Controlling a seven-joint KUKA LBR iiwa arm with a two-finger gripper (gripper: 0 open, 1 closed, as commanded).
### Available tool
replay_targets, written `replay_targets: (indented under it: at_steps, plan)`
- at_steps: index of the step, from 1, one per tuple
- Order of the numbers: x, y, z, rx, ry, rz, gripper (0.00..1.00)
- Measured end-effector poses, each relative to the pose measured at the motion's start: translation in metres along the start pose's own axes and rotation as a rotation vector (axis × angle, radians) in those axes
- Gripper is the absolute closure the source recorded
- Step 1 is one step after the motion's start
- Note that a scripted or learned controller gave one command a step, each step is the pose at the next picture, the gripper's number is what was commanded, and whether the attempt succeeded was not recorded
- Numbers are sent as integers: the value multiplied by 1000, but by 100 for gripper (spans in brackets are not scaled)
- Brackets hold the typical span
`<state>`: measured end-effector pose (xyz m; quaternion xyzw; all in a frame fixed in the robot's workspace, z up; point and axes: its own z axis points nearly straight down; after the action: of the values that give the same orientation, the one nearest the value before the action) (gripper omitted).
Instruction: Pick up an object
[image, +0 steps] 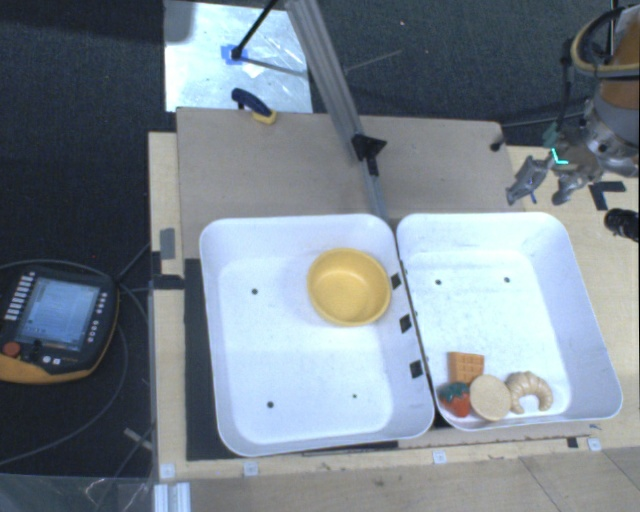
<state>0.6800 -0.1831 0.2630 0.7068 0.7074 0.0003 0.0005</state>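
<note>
A yellow bowl sits upright near the back right of the left bin. In the right bin, several small food pieces huddle at the front: a square cracker, a red and green piece, a round tan biscuit and a croissant. My gripper hangs above the bench beyond the right bin's back right corner, well away from all these objects. Its two fingers are spread apart with nothing between them.
A teach pendant lies on the floor at the left. A slanted metal pole with a black clamp reaches down to the bins' shared back edge. A yellow and blue clamp rests at the bench's far edge.
</note>
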Motion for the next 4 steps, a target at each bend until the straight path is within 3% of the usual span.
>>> replay_targets:
  at_steps: [1, 4]
  plan:
    - [0, 0, 0, 0, 0, 0, 0]
    - [4, -9, 173, 4, 1, 0, 0]
